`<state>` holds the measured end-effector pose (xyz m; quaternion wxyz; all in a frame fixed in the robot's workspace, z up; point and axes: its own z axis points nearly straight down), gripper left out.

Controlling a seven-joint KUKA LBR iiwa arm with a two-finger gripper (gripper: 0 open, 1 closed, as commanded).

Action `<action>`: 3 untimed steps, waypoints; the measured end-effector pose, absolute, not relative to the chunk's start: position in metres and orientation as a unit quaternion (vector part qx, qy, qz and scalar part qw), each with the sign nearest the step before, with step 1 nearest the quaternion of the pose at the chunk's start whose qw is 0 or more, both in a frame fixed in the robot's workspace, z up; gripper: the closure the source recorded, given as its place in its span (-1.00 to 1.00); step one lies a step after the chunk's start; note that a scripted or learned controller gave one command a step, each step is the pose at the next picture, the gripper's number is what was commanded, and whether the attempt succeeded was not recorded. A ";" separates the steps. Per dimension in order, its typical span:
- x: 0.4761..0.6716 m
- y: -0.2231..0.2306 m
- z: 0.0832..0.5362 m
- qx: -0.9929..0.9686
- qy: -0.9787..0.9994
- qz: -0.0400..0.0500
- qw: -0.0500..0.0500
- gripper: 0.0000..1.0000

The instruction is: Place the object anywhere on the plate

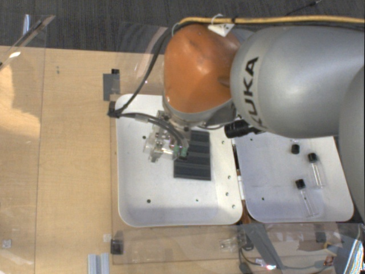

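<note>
Two white bins [171,210] sit side by side on the bench. Over the left bin's far edge hangs the gripper [162,144], just beside a dark ridged plate [193,156]; its grip state is unclear. Small dark objects [295,149] lie in the right bin [274,204].

A dark grey ribbed carpet [114,4] is seen across the top, beyond the far edge of the bench [57,153]. The bench is surfaced in pale wood, and bright patches of light are cast on its left part. A clear panel [34,33] is laid over its left side, its edge catching the light. A yellow cable [296,20] is run along the upper right.
</note>
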<state>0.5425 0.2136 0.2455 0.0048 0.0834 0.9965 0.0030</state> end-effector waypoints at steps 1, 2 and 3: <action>0.487 0.231 0.143 0.129 0.992 0.002 0.001 1.00; 0.537 0.235 0.210 0.451 0.893 0.002 0.002 1.00; 0.516 0.216 0.122 0.591 0.807 0.000 0.000 1.00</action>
